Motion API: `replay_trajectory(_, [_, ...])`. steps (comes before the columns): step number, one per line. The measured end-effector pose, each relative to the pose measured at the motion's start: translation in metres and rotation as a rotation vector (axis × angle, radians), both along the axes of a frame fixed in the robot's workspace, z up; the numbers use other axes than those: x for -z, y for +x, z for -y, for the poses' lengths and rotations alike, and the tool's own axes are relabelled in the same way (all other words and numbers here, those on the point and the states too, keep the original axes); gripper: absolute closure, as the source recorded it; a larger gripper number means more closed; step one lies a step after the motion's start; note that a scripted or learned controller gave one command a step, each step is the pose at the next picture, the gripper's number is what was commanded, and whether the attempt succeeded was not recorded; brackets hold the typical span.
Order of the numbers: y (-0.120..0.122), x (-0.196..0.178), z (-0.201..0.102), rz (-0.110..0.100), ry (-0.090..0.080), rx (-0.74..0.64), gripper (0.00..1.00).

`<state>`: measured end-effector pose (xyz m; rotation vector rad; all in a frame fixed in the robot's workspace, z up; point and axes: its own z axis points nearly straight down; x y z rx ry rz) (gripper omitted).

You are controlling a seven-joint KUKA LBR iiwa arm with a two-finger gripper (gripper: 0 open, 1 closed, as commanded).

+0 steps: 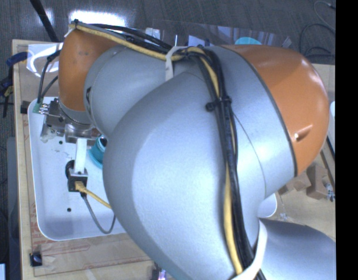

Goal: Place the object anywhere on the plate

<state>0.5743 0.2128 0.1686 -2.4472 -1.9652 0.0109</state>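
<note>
My arm [196,156] stretches across most of the camera view and hides the right bin and much of the left one. My gripper [53,127] hangs low over the far left part of the left white bin [56,209], below the orange wrist band. Its tips are too small and cluttered to read. A teal object [98,151] peeks out from under the arm just right of the gripper; most of it is covered, so I cannot tell its shape. Nothing shows as held.
A light blue thing [248,40] sticks up behind the arm at the top. Pale wooden pieces [316,183] lie on the bench at the right. A small dark speck [69,209] sits on the left bin's floor.
</note>
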Motion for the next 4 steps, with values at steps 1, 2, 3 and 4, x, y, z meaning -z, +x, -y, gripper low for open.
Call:
replay_trajectory(1, [-0.044,0.057,-0.005,-0.003,-0.002,0.236,0.0])
replay_trajectory(2, [-0.099,-0.002,-0.003,0.0,-0.002,0.34,0.0])
replay_trajectory(3, [-0.1,0.08,-0.005,-0.002,-0.006,0.752,0.0])
replay_trajectory(4, [-0.06,-0.037,0.021,0.003,-0.001,0.604,0.0])
